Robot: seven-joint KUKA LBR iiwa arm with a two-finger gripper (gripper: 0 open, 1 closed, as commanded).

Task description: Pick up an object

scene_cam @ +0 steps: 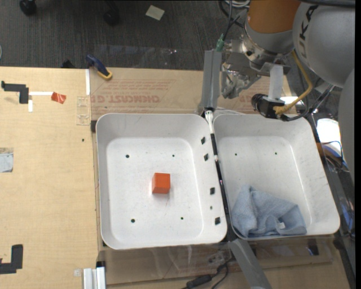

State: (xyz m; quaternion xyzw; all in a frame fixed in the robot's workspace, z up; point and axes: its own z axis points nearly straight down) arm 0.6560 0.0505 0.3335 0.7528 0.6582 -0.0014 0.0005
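Camera view: gripper (236, 84) hangs behind the bins, grip state unclear; it should descend squarely over the orange block (161, 183).

Your grey KUKA arm (330, 34) with its orange wrist band (273, 14) comes in from the far right. Its two-finger metal gripper (234, 84) hangs at the far edge, pointing down, wrist tilted slightly leftward.

Two smooth white plastic bins (113, 226), a soft blue cloth (266, 213), a matt orange block (161, 183), brown cardboard (152, 93) behind.
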